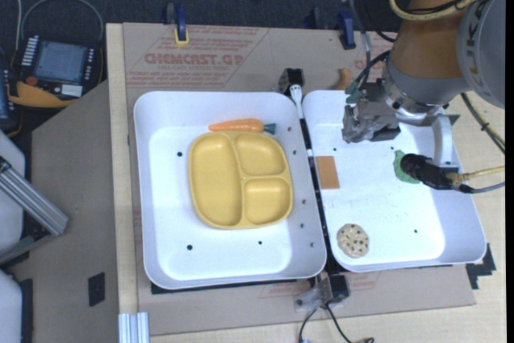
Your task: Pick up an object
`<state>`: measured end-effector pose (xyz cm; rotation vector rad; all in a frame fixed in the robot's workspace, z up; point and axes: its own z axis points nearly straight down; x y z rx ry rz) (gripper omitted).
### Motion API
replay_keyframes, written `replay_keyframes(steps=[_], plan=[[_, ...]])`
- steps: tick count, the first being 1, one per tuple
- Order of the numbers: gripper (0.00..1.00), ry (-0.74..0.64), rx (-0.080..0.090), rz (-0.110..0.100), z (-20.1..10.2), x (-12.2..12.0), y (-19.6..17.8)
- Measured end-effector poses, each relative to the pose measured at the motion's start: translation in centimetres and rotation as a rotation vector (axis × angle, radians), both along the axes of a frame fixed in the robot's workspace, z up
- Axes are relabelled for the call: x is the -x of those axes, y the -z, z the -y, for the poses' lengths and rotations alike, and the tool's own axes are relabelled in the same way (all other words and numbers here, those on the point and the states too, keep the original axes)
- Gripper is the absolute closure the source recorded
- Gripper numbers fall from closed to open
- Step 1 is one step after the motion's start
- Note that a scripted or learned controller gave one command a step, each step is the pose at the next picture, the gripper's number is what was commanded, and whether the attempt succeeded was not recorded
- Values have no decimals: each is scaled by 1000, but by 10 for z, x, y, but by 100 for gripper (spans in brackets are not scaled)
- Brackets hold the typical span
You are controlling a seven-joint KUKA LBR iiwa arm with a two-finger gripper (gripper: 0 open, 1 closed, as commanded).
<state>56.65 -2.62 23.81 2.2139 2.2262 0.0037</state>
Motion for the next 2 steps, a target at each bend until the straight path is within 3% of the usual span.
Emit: replay_keyframes(steps=[2], plan=[[100, 0, 0, -2, -112, -27, 16]])
